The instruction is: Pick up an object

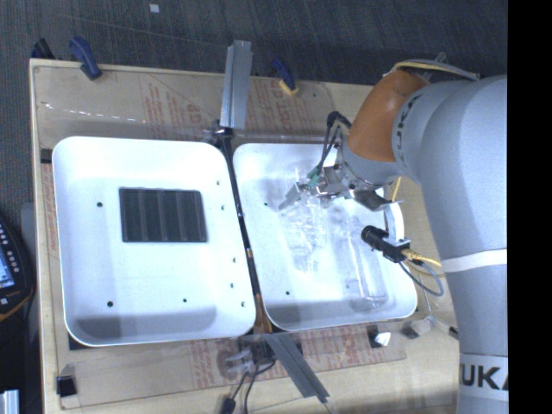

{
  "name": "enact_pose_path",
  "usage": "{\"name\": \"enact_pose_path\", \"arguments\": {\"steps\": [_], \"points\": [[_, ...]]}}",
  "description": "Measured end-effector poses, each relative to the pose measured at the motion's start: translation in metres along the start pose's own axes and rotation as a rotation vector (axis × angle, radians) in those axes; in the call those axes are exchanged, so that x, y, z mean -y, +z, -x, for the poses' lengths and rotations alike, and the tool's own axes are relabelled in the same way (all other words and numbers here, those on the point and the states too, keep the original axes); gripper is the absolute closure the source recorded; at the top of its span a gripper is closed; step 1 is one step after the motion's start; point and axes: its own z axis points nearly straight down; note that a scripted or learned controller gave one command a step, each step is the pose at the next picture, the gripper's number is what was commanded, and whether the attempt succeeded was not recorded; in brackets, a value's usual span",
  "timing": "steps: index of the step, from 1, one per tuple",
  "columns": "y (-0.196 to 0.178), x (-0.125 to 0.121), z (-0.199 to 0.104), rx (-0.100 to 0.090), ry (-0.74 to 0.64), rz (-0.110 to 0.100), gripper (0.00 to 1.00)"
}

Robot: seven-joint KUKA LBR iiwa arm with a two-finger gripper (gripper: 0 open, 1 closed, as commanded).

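A dark grey ridged rectangular block (162, 215) lies flat in the left bin (86, 300), a little above its middle. In the right bin (259, 171) lie see-through plastic items: one (302, 235) near the middle and a longer one (364, 274) toward the lower right. My gripper (302, 190) reaches down into the upper middle of the right bin, right above the clear item in the middle. Glare and the clear plastic blur its tip, and I cannot make out anything held in it.
A metal bar (235, 84) stands at the back between the bins, and another (293, 365) runs at the front. Blue clamps (86, 59) sit on the bench's far edge. The grey arm (457, 188) with cables (414, 261) covers the right bin's right side.
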Motion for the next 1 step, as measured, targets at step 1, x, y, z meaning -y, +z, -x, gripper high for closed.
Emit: {"name": "enact_pose_path", "arguments": {"steps": [1], "points": [[-0.0002, -0.0294, -0.0569, 0.000, -0.216, 0.002, 0.00]]}}
